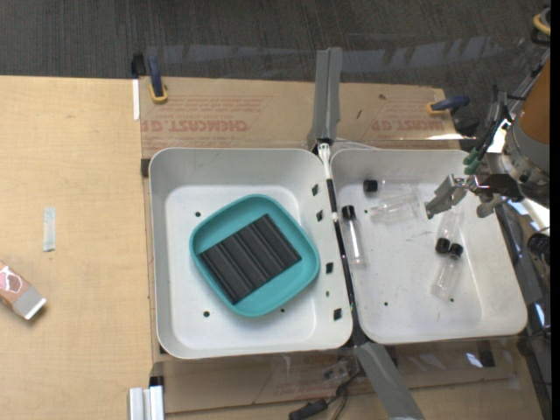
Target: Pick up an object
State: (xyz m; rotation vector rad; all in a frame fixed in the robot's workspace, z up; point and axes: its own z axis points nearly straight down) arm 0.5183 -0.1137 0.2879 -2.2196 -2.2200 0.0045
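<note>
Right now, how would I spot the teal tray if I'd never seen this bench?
Start at the left white bin, the one farther from the arm. The teal tray lies in its middle, turned at a slant, a rounded square with a dark ribbed insert. It is the one coloured thing in the bins; the right bin holds small clear vials.

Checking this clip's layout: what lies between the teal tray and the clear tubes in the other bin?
In the camera view, the two bins' adjoining rims lie between the teal tray and the clear tubes.
</note>
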